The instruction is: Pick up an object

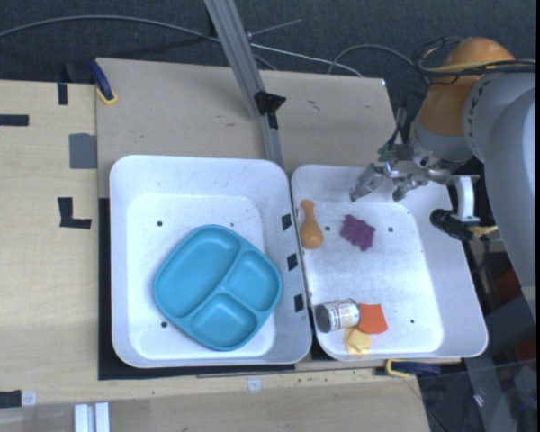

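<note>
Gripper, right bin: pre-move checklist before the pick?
1. Gripper carrying nothing: ok, nothing shows between its fingers.
2. Fingers spread for a grasp: ok, they look apart.
3. Gripper over the right bin: ok, at its far edge.
4. Nearest target, purple piece, free: ok, it lies alone.
5. Can free: not ok, orange piece and yellow piece crowd it.
6. Gripper lined up on a target: not ok, none lies under it.

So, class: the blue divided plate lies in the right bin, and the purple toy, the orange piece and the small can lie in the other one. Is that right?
Not quite. The camera view shows the blue divided plate in the left bin, not the right. The purple toy, orange piece and small can lie in the other bin, as stated.
</note>
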`<move>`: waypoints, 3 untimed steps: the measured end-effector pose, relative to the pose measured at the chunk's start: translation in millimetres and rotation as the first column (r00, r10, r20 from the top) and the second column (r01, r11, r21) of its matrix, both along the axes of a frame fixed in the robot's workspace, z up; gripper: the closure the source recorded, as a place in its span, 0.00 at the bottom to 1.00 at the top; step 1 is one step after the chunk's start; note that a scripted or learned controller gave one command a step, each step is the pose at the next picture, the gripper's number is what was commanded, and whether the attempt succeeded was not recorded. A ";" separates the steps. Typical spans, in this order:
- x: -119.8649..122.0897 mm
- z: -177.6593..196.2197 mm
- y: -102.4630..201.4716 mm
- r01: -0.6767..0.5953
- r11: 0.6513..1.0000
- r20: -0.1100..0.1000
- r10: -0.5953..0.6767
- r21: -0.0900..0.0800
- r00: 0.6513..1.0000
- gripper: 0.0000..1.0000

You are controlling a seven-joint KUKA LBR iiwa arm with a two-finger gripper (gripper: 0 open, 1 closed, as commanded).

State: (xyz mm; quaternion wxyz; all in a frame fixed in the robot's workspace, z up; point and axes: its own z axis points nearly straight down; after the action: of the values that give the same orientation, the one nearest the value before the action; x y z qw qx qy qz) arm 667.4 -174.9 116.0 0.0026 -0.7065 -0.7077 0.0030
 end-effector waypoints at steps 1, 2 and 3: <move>-1.1 -28.4 0.2 0.000 1.000 0.000 0.000 -0.002 1.000 0.00; -0.9 -17.6 0.7 -0.002 1.000 0.001 0.002 -0.002 1.000 1.00; 2.7 46.4 3.2 0.000 1.000 0.014 0.000 -0.001 1.000 1.00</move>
State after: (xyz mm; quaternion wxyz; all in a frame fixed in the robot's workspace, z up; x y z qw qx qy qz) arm 670.1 -171.6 162.4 -0.0026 -0.7065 -0.7077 -0.0018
